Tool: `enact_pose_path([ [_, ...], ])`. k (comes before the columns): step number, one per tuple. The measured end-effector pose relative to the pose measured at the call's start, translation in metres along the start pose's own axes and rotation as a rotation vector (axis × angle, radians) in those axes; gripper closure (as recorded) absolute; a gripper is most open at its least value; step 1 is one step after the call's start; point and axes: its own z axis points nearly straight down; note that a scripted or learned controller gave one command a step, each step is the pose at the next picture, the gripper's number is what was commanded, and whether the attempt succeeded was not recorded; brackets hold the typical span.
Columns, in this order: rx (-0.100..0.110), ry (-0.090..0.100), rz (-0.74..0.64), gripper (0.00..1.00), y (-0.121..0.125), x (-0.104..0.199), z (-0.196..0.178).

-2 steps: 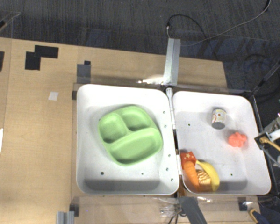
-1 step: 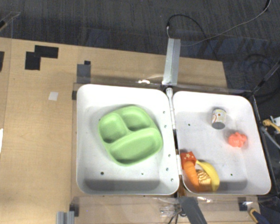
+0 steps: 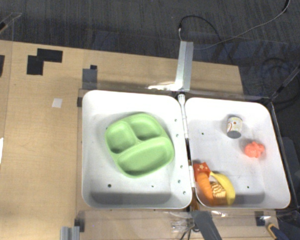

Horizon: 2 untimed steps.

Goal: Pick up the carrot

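Observation:
The orange carrot (image 3: 204, 185) lies in the front left corner of the right bin (image 3: 269, 148), close to the bin's left wall. A yellow banana (image 3: 226, 185) curves along its right side and touches it. A red and white item (image 3: 202, 168) sits just behind the carrot. Another orange and white item (image 3: 217, 192) is wedged between carrot and banana.
A small white and grey can (image 3: 234, 126) stands at the back of the right bin. A pink-orange round fruit (image 3: 255, 149) lies to its front right. The left bin (image 3: 94, 139) holds a green divided plate (image 3: 139, 143). A metal post (image 3: 185, 63) rises behind the bins.

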Motion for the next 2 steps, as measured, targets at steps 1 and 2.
enact_pose_path([
  [1,-0.001,-0.003,-0.01,1.0,0.0,0.003,-0.008],
  [2,0.006,-0.003,-0.372,1.0,-0.001,-0.002,0.22],
])
